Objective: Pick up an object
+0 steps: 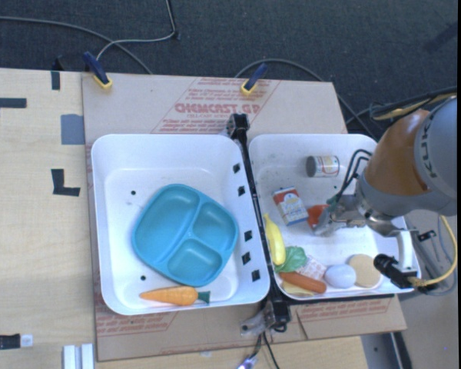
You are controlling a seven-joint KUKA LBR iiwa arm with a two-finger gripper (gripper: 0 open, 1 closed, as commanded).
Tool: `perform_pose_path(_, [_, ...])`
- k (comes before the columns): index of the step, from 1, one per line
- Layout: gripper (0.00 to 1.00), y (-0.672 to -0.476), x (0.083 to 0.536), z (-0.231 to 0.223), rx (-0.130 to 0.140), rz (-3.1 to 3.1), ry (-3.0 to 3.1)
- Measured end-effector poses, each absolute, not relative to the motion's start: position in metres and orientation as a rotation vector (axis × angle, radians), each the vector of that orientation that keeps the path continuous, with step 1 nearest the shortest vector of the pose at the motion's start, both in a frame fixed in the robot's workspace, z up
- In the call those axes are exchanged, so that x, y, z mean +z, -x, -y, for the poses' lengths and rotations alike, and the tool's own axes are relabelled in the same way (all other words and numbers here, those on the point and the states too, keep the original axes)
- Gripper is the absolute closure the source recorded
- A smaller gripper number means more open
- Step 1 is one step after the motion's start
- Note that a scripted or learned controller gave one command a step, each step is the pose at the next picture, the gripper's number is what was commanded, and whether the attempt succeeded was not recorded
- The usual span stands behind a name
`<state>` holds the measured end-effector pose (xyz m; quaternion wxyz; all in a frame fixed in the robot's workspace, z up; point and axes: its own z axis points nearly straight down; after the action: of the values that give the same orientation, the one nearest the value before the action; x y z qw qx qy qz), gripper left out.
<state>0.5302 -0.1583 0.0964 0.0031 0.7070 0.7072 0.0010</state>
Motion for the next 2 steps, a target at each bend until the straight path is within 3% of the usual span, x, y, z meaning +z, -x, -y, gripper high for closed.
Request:
perform_pose_path(1, [0.0, -0.53, 0.096, 0.158, 0.003, -2.217, -2.217])
perform_pose_path(2, [0.0, -0.589, 0.087, 0.115, 0.005, -2.221, -2.215])
